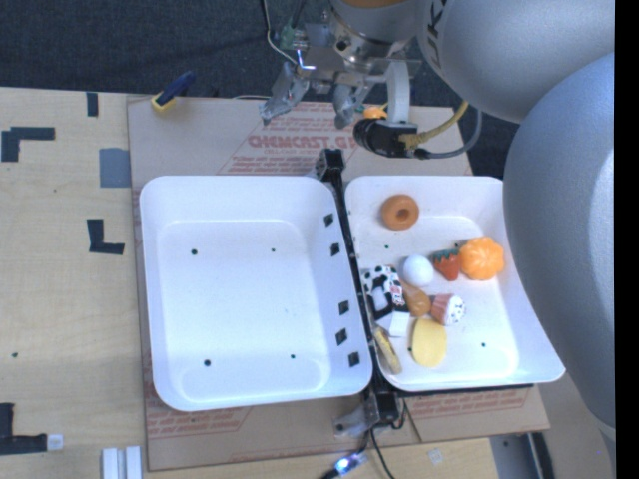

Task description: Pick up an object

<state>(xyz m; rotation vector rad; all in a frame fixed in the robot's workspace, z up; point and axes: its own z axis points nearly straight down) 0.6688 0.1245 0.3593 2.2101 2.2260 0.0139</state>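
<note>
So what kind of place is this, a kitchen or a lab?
Most likely a robotics lab: a robot arm over two white bins on a bench, the right one holding toy food such as a doughnut.

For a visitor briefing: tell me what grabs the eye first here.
The huge grey arm looms over the view's right, its open claw raised beyond the bins' far edge, holding nothing. Next, a bright cluster in the right bin: an orange, a doughnut, a yellow piece.

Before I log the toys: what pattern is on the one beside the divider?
Black-and-white patches, like a cow, seen in the camera view.
</note>
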